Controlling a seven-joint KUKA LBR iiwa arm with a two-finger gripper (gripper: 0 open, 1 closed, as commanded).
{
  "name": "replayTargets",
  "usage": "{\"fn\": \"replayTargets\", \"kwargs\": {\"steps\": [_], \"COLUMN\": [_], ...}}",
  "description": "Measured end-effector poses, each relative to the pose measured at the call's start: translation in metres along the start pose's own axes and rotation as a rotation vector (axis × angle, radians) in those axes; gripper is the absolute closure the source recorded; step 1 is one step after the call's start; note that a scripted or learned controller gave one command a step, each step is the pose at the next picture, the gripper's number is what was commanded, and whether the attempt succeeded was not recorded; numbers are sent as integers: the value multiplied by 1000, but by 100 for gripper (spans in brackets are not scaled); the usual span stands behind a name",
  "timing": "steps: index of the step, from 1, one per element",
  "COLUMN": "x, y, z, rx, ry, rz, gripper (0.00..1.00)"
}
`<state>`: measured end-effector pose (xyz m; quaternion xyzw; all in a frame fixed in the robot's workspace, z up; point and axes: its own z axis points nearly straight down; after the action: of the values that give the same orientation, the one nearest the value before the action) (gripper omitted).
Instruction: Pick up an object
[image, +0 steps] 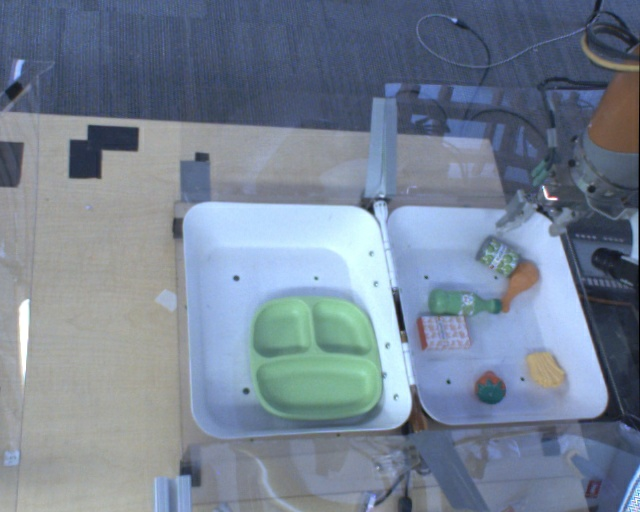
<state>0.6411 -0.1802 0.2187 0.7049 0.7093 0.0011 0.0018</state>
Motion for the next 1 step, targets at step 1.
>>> {"fn": "replayTargets", "kwargs": {"steps": [1], "x": [1], "y": [-17], "z": [117], "rx": [-8], "ry": [-1], "rz": [-30], "gripper": [0]}}
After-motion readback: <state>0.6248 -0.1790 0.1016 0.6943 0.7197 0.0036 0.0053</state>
